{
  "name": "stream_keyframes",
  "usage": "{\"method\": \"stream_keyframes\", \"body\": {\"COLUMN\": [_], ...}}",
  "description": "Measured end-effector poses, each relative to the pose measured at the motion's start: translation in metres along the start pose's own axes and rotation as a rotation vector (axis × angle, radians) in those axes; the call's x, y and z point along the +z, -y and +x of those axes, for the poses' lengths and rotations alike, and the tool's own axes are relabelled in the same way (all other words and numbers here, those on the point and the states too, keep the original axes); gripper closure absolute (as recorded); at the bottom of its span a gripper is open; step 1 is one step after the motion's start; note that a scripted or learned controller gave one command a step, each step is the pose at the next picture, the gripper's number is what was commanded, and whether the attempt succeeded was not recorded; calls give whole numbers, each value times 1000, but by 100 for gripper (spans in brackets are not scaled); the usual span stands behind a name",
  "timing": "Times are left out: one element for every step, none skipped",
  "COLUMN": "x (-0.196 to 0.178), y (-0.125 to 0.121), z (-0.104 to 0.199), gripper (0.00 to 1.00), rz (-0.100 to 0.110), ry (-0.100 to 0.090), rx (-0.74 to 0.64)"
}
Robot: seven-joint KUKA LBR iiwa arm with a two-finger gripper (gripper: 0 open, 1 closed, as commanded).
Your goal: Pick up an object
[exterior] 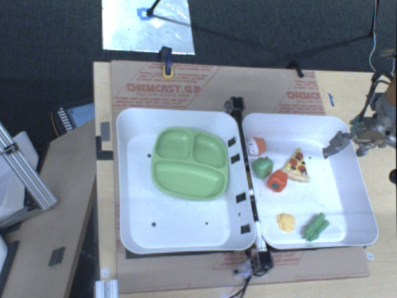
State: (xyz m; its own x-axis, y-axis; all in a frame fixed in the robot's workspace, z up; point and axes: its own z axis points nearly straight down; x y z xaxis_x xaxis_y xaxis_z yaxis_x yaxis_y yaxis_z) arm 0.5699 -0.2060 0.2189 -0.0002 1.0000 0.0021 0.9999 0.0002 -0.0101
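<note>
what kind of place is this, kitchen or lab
Most likely a robotics lab bench, not a kitchen. Two shallow white bins sit side by side on a cardboard sheet, the food is toys such as a pizza slice, and a robot gripper reaches in.

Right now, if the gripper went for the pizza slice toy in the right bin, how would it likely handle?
The pizza slice toy lies flat and thin, so it probably slides rather than rolls when pushed. Its low profile likely makes it hard to pinch. It looks like light moulded plastic, probably stiff.
</note>
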Motion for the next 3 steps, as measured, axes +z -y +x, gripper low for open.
{"method": "stream_keyframes", "body": {"x": [-7,46,108], "y": [-3,1,4], "z": [1,10,13], "gripper": [0,0,0], "rz": [-12,-8,-7], "ry": [3,1,1], "rx": [-3,-2,-2]}}
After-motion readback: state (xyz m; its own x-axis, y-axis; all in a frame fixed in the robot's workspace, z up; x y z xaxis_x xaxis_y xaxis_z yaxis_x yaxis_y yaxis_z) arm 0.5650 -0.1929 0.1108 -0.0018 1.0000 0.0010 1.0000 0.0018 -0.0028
